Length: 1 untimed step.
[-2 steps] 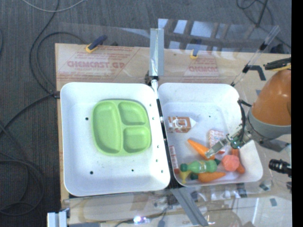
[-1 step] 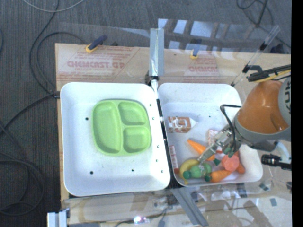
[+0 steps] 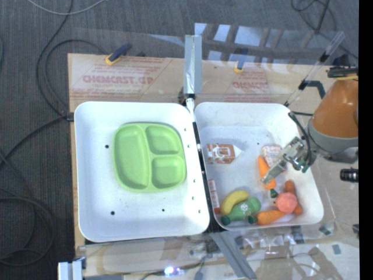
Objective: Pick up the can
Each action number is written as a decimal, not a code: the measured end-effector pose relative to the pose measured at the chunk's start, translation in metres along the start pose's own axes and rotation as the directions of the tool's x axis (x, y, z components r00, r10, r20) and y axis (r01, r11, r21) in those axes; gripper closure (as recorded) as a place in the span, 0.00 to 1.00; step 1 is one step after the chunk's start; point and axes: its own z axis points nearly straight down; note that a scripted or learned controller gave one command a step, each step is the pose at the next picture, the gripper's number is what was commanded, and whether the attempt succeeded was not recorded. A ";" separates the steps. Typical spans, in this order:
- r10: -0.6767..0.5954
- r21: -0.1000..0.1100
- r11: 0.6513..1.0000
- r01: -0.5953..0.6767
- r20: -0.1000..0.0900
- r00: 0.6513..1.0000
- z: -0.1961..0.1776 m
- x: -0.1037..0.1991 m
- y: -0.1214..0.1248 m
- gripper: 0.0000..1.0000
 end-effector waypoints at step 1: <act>-0.068 0.004 0.998 0.068 -0.001 0.998 -0.001 0.016 -0.015 0.00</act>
